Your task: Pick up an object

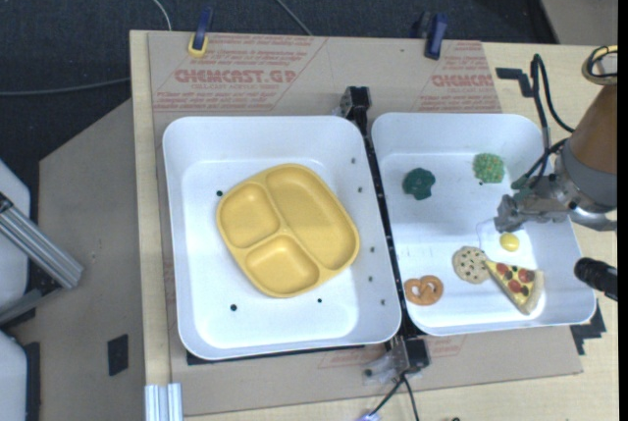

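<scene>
Two shallow white bins sit side by side on the surface, the left bin (186, 242) carrying a yellow divided plate (287, 229) with three compartments, lying a little askew near its middle. The right bin (451, 130) holds the small toy foods: a dark green broccoli piece (419, 183) toward its upper left, a lighter green broccoli piece (489, 167) to the right of that, a pretzel (424, 289) near the front left corner, a chocolate-chip cookie (471, 264) just beside a pizza slice (516, 285) along the front, and a small yellow piece (509, 241) just above the pizza slice. From the right the grey arm reaches over the right bin's far side, its orange band above the wrist, and the claw (517, 213) hangs low directly over the small yellow piece, close to it. From where I stand I cannot tell whether the claw is spread or pressed together, nor whether it touches the yellow piece.
</scene>
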### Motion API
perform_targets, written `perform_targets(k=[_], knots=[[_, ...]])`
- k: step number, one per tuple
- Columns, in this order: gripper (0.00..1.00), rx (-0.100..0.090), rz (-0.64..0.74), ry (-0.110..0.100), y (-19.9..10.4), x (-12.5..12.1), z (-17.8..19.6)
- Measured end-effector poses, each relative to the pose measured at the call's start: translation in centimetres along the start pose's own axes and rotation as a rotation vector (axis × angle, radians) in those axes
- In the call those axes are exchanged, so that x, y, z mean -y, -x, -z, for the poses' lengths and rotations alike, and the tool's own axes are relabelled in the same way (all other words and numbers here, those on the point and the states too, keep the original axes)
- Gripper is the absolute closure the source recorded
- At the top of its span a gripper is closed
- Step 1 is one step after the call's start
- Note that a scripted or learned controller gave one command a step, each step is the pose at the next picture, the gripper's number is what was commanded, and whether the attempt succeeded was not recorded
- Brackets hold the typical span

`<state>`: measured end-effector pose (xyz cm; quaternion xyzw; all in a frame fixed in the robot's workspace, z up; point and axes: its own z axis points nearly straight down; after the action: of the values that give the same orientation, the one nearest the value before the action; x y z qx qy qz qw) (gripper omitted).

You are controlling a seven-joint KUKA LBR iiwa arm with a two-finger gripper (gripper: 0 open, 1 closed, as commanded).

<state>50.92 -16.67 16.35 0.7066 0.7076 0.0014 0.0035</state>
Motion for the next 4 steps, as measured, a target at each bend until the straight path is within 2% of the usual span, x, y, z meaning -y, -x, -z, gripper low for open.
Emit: perform_targets(k=[1, 2, 4], knots=[[1.0, 0.0, 0.001, 0.002, -0.2, -0.8, 6.2], [1.0, -0.002, -0.001, -0.004, -0.2, -0.8, 6.1], [1.0, -0.005, 0.005, -0.007, -11.4, -3.2, 4.4]])
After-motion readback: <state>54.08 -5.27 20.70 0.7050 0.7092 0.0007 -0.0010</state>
